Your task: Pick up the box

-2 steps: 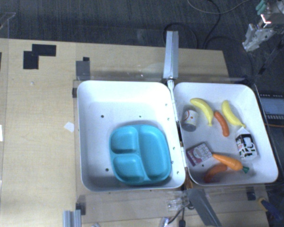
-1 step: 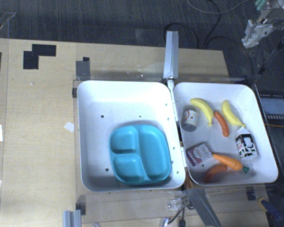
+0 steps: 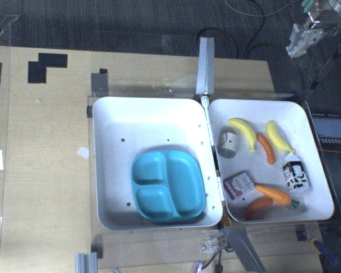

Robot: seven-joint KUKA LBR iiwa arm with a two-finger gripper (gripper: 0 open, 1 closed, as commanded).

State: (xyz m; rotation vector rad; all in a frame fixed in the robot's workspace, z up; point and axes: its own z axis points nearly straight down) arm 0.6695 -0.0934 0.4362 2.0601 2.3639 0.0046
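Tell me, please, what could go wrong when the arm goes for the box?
1. The box touches a carrot, so the fingers may catch both.
2. It lies close to the right bin's inner wall, leaving little room to close on it.
3. The gripper is far off, so aim may drift.

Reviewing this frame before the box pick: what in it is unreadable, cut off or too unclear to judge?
- Gripper, camera view: small, pale, blurred near the top right corner; its arm is cut by the frame edge.
- Small maroon box: label print too small to read.
- Reddish-brown item: partly under the orange carrot, identity unclear.
- White carton: black lettering illegible.
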